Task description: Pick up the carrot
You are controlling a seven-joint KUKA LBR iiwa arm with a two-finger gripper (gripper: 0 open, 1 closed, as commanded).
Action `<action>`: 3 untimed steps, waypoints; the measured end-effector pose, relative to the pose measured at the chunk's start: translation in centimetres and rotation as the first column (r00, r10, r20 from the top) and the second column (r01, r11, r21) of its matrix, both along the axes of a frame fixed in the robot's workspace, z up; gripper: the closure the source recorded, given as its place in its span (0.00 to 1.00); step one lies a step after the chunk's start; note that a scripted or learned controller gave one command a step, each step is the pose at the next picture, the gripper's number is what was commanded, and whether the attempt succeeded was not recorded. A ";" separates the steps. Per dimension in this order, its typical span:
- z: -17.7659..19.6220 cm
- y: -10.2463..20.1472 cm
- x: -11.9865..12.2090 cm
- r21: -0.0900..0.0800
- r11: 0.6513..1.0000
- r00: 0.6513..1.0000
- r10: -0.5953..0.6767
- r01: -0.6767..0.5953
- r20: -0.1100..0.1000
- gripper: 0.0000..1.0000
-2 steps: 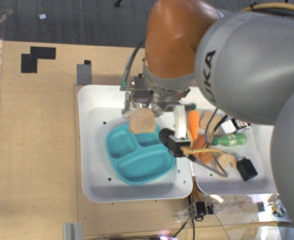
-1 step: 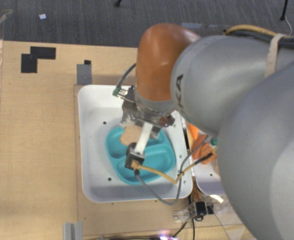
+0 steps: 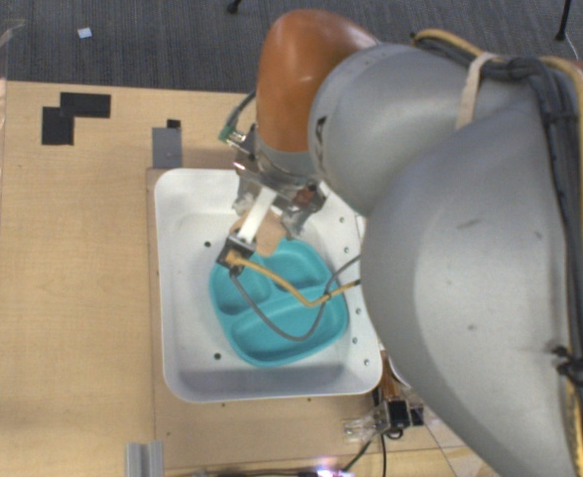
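- Grey two-finger gripper (image 3: 281,203) at frame centre, low over the upper edge of a shallow white plastic bin (image 3: 177,296); clenched or released, cannot tell.
- Just below, toward lower centre: teal divided plastic plate (image 3: 283,316), flat in that bin.
- Carrot: whereabouts cannot be told.
- Probably light, stiff, smooth and tapered, inclined to roll; best taken across the thicker middle, square to its length.
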State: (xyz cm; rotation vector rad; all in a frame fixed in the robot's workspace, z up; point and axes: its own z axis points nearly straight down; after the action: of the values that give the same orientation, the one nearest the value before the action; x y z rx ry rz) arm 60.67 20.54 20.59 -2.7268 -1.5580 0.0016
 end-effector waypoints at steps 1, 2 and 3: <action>-7.9 -3.3 -4.2 0.000 0.966 0.966 0.260 -0.260 -0.001 1.00; -10.1 -3.9 -10.2 -0.009 0.937 0.935 0.349 -0.349 0.063 1.00; -9.4 -6.4 -11.2 0.003 0.832 0.831 0.554 -0.555 0.046 1.00</action>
State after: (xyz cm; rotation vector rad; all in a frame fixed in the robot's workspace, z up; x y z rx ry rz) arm 49.52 14.11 11.19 -2.1630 -2.2866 -0.0701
